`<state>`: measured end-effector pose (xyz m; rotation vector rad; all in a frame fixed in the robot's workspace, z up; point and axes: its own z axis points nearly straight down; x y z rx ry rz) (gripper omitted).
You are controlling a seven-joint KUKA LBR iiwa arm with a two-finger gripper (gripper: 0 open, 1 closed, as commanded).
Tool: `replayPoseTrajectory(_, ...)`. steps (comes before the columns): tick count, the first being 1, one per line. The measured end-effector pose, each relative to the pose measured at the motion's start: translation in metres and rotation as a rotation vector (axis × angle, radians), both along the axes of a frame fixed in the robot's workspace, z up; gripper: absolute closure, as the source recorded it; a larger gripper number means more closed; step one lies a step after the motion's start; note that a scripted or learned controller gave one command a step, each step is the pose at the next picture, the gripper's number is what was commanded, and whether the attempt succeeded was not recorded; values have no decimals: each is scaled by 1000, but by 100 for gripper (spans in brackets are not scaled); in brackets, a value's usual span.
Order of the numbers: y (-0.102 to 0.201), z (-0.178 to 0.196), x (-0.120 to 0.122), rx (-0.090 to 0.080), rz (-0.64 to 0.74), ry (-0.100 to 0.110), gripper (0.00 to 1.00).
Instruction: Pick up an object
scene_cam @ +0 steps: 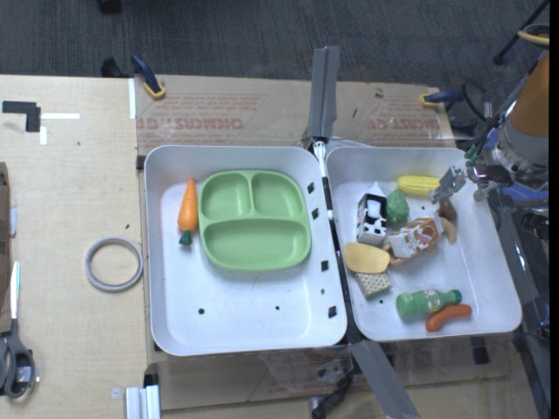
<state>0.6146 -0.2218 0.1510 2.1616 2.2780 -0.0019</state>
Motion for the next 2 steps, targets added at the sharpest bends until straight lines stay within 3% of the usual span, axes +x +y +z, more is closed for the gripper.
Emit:
replayPoseTrajectory(1,8,-60,17,11,19,1,0)
replayPoseTrajectory(2,2,-31,46,0,101,-4,0)
